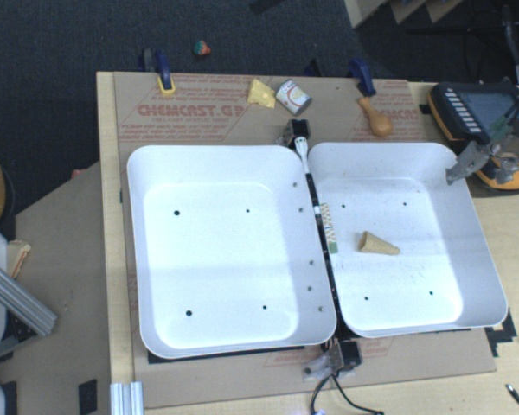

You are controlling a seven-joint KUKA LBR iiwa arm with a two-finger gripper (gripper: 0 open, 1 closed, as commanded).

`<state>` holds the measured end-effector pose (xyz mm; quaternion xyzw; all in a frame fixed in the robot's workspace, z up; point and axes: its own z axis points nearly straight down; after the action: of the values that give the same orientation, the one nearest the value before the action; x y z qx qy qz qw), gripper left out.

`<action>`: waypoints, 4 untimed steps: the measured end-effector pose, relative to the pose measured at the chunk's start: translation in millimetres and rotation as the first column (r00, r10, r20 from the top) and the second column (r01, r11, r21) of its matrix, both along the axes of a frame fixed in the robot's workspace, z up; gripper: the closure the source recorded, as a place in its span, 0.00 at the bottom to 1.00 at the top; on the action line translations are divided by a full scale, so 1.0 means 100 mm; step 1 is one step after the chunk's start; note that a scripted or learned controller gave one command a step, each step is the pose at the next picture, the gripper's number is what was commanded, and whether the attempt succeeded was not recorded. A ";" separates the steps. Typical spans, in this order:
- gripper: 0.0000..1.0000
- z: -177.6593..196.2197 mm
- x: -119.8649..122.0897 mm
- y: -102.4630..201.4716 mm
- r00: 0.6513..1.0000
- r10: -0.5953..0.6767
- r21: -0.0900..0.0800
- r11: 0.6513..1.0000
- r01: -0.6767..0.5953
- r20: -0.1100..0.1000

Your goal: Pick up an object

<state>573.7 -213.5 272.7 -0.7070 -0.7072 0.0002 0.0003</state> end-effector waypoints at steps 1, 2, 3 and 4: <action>0.00 1.34 -0.23 -0.07 1.000 0.000 -0.007 1.000 0.000 0.017; 1.00 1.36 -0.22 -0.06 1.000 0.002 -0.005 1.000 -0.002 0.007; 1.00 0.34 -0.32 0.69 1.000 0.007 0.006 1.000 -0.007 -0.010; 1.00 0.68 -0.46 0.00 1.000 -0.007 -0.006 1.000 0.007 0.006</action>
<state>527.7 -213.3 340.7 -0.7093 -0.7049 0.0002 -0.0038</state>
